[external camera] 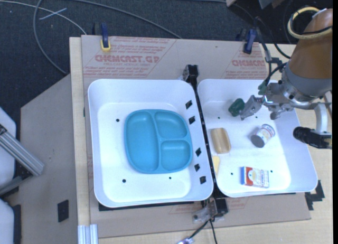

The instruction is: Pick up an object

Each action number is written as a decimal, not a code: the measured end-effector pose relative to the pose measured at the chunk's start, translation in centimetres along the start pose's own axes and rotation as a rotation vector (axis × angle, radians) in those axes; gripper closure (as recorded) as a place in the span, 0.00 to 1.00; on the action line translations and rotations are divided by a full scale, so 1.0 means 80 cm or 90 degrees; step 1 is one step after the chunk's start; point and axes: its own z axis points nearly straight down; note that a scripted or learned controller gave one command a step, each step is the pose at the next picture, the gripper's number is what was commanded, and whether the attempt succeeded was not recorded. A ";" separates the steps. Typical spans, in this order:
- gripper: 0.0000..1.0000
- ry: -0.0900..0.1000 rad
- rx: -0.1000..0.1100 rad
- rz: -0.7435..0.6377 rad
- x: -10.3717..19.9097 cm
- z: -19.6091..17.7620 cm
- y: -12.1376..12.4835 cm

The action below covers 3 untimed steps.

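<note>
Two white bins sit side by side on the worktop (pixel 79 132). Left bin (pixel 100 132) holds a blue divided plate (pixel 158 140), three compartments, lying flat near the middle. Right bin (pixel 296 169) holds the loose items.

Arm (pixel 311 53) comes in from the right, orange band above the wrist, and hangs over the upper part of the right bin. Tool (pixel 252 108) points left and down toward the bin floor. Can't tell if it's open or closed: too small and blurred at the tip, and I see nothing clearly between the tips.

Items in the right bin:
- green object (pixel 235 106): upper left of the bin, just beside the tool tip on its left. Touching or not, can't tell. Nearest item to the tool.
- small grey-and-white can (pixel 262 135): on its side, just below the tool, apart from it.
- tan block (pixel 221 140): left side of the bin near the divider, below the green object, apart from the tool.
- red-and-white packet (pixel 255 177): flat near the front edge, well apart from the tool.

Blue clamps (pixel 105 37) pin the board at the back edge of the worktop. Grey cables (pixel 53 10) lie on the dark floor behind.
</note>
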 end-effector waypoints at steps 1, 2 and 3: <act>0.00 0.000 0.000 0.000 0.001 0.054 0.006; 0.00 0.000 0.000 0.000 0.001 0.132 0.002; 1.00 0.000 -0.003 0.000 0.001 0.114 0.003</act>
